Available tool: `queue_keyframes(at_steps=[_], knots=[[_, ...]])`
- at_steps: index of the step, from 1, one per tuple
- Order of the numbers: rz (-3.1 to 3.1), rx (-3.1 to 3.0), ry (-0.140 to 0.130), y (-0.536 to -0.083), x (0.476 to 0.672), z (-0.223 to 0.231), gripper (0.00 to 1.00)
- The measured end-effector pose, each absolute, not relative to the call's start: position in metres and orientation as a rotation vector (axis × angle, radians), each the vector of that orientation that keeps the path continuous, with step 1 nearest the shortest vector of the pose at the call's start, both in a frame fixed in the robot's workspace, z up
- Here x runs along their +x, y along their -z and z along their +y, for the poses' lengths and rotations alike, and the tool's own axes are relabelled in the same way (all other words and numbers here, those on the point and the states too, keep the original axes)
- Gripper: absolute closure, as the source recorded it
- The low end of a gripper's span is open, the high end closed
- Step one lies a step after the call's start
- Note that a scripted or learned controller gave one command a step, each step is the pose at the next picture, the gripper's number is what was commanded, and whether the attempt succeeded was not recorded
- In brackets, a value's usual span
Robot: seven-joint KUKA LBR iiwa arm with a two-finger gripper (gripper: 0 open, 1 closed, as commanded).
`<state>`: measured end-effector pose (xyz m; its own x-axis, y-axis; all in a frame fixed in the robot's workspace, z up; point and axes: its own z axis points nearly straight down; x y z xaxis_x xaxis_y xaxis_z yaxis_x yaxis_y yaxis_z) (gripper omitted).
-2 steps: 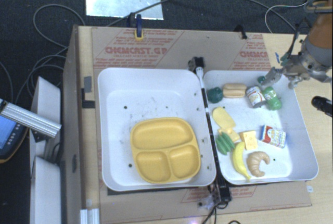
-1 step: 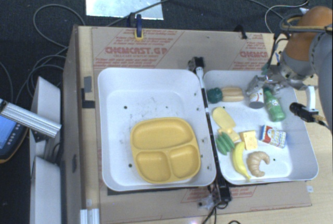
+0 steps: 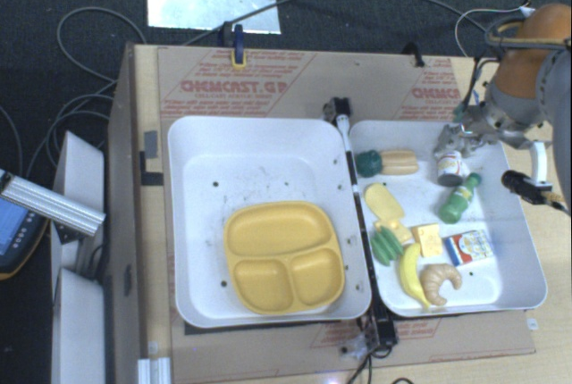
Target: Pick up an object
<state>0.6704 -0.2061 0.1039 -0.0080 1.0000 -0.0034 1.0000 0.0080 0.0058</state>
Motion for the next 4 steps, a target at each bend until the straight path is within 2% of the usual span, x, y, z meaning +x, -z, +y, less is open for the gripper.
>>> queue_keyframes(at_steps=[1, 2, 3, 4], knots=[[2.220, 2.216, -0.003, -0.150, 0.627, -0.207, 1.00], [2.223, 2.212, -0.007, -0.222, 0.669, -0.158, 1.00], [2.226, 2.215, -0.004, -0.227, 0.647, -0.115, 1.00], [2.227, 2.215, -0.002, -0.224, 0.636, -0.075, 1.00]])
